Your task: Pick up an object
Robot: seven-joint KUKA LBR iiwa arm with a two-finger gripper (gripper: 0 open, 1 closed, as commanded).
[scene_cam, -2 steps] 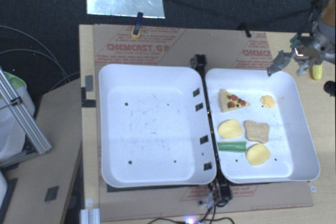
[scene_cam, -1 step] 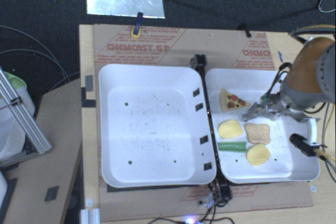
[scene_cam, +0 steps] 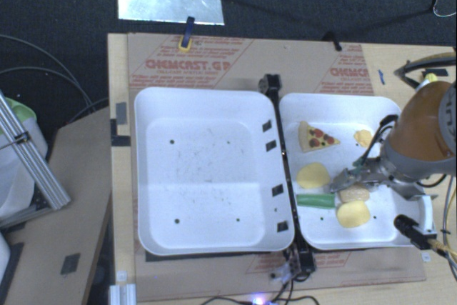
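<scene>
Camera view looked down on the bench [scene_cam: 235, 53], and nearest the bottom edge sat the front rims of the two white bins. At the near end of the right bin [scene_cam: 314, 239] lay a yellow lump [scene_cam: 353, 213], and touching its far side was a tan, bread-like piece [scene_cam: 354, 193]. A green stick [scene_cam: 315, 201] lay just beside them, near the middle wall. The tool [scene_cam: 345, 182] was low over that little pile, right above the tan piece. I could not tell if the tool was gripping, clenched or let go, because the arm [scene_cam: 423, 133] hid much of it.

A little farther back sat a round yellow piece [scene_cam: 313, 175]. Past that was a toy pizza slice [scene_cam: 318, 137], and a small yellow bit [scene_cam: 363, 137] near the arm. The left bin [scene_cam: 150, 111] lay beside them.

I think the step was closing in on the tan piece. To do it well, the tool should come straight down, sit around just one piece, squeeze gently, then lift slowly. The pile was crowded, so it could bump the yellow lump or slip off.
</scene>
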